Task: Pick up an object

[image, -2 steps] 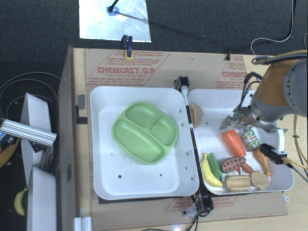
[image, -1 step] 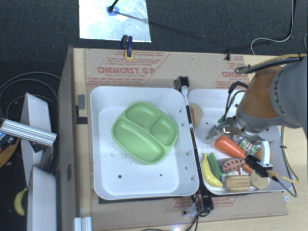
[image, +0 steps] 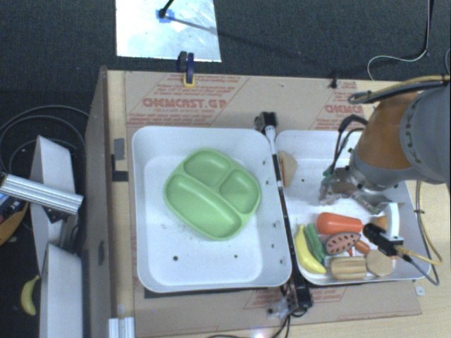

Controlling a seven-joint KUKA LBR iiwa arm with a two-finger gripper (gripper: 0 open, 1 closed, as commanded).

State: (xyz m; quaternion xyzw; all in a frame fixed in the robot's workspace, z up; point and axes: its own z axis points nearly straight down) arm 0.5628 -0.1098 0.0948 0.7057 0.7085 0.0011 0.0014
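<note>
My gripper [image: 333, 186] hangs low over the middle of the right bin [image: 310, 146], at the end of the grey and orange arm [image: 394, 143]. Just below it lies an orange carrot-like piece [image: 339, 223]. Toy foods crowd the bin's front corner: a yellow banana [image: 308, 249], a green pod [image: 315, 241], a dark red slice [image: 342, 243], a tan block [image: 349, 267] and a round tan piece [image: 381, 263]. A tan wedge [image: 287, 168] rests by the divider, left of the gripper. Nothing shows between the gripper and any of these.
The left bin [image: 158, 259] holds a green divided plate [image: 212, 193]. A black clamp bar [image: 278, 182] runs between the bins. Cables [image: 394, 62] trail behind the arm at the right, and cardboard surrounds both bins.
</note>
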